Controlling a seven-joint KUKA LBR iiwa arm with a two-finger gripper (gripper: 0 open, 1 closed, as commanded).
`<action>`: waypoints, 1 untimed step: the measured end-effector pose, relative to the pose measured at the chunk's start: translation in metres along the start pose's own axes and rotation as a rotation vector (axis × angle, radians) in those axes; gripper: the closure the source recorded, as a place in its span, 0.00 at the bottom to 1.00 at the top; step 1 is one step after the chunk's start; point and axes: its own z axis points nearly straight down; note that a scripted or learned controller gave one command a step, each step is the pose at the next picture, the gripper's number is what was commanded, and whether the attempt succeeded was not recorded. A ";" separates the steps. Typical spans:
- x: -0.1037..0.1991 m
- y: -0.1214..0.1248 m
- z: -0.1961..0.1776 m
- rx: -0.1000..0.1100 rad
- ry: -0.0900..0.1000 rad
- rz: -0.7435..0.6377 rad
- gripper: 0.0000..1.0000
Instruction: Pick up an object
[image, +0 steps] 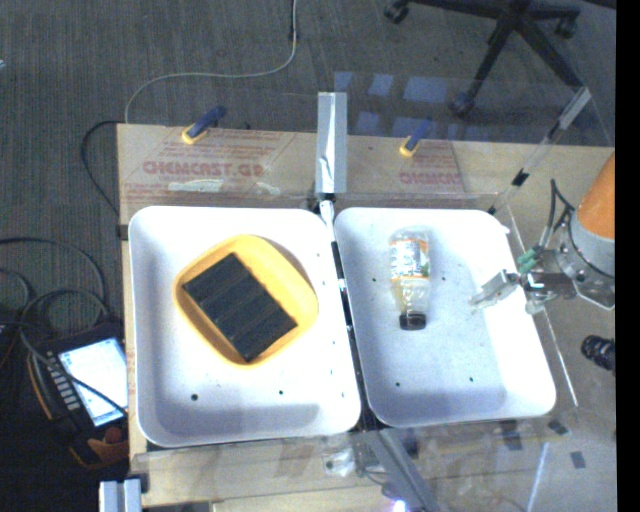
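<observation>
A small clear plastic bottle (410, 275) with a dark cap lies on its side in the right bin (450, 385), cap toward the front. A yellow bowl-shaped dish holding a black ridged sponge (242, 300) sits in the left bin (160, 390). My gripper (497, 290) hangs over the right bin's right rim, to the right of the bottle and apart from it. Nothing shows between its fingers.
A metal divider post (328, 150) stands behind the gap between the bins. Two yellow-and-blue clamps (203, 124) sit on the cardboard backing. Cables and a tablet (90, 375) lie on the floor at left. A chair base (500, 40) stands at the top right.
</observation>
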 end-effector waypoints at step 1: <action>0.044 0.095 0.108 -0.001 0.000 -0.318 0.00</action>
